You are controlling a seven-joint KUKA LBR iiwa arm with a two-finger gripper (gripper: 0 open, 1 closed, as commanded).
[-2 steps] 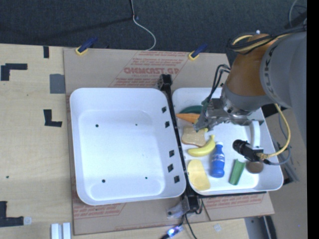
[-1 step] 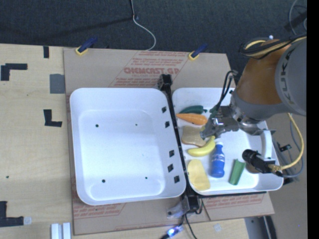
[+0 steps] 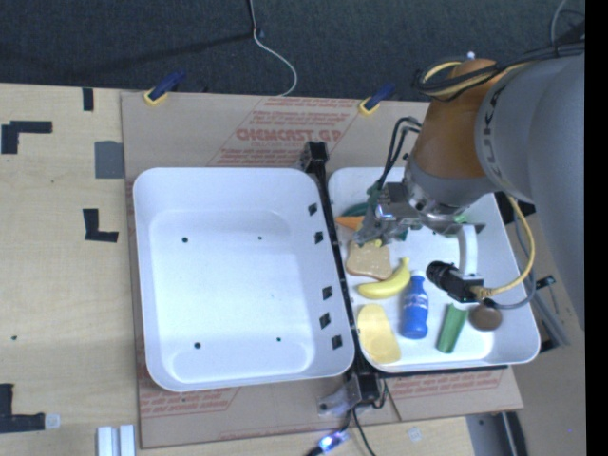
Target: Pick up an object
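The end effector, its state impossible to tell, hung low at the right bin's ten o'clock corner, probably to reach the bread slice just beneath, with the banana at five o'clock beyond.

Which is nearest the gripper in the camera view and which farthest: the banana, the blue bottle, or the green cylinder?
Measured from the gripper over the right bin:
1. Banana, just below it.
2. Blue bottle, lower, mid-bin.
3. Green cylinder, near the bin's lower right corner.
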